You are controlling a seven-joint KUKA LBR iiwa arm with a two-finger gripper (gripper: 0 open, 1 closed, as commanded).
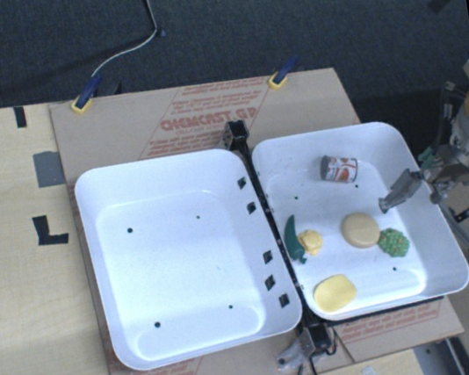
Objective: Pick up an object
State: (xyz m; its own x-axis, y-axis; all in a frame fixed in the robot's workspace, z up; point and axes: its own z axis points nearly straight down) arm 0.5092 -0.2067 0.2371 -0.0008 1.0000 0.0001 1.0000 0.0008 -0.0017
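The right bin [391, 140] holds several small objects. A small red, white and grey can [338, 169] lies on its side toward the back. A tan round piece [360, 230] sits mid-bin, with a green broccoli-like piece [393, 242] just right of it. A yellow lump [334, 292] lies near the front wall. A yellow piece with a green leaf [301, 240] rests by the left wall. My gripper [401, 189] reaches in over the bin's right rim, above the tan piece and the broccoli. Nothing is visibly in its grasp.
The left bin [94, 197] stands beside the right one, and their walls meet at a clipped divider [263, 222]. Both rest on a cardboard sheet [205, 116] over a wooden bench. A cable [145, 28] runs at the back.
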